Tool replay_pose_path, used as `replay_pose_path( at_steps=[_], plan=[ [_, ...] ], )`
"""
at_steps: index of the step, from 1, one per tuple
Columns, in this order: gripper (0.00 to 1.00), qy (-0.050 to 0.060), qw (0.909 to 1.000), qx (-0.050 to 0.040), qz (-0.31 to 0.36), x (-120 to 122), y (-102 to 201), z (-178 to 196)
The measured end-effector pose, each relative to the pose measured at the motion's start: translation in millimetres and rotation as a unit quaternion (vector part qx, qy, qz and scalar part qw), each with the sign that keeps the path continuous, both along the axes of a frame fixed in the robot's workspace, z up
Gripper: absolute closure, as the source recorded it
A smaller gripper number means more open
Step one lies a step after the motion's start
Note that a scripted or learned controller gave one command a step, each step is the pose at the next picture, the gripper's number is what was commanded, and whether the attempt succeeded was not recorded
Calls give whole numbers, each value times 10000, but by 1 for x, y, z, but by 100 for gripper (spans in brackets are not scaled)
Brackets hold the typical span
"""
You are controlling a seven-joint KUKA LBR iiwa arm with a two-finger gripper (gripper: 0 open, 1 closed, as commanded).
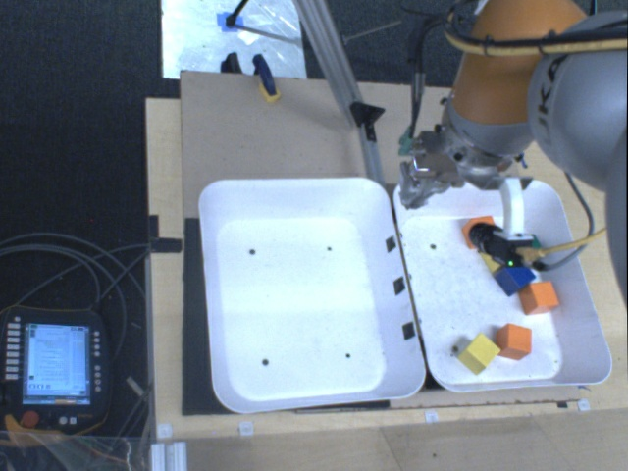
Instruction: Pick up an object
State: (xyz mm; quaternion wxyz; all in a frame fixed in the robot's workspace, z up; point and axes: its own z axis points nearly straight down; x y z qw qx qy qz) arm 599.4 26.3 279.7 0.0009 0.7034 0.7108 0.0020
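Your fingers (pixel 422 183) hang over the right bin's (pixel 440 297) top-left corner; you cannot tell how far open they are. The nearest pick, an orange block (pixel 478 230), lies near at four o'clock, with the blue block (pixel 512 281) beyond.

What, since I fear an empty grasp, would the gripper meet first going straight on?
The gripper likely meets the right bin's bare floor by its far left corner first; depth is unclear.

A bulky grey robot arm (pixel 589 91) with a rounded orange band (pixel 510 81) above the wrist, a pale hose (pixel 491 49) across it, and a silvery metal gripper (pixel 424 177).
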Motion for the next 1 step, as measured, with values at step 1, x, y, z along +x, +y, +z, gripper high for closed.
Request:
replay_pose_path(
  at_steps=[1],
  plan=[
    [100, 10, 10000, 0, -3, 25, 48, -23]
  ],
)
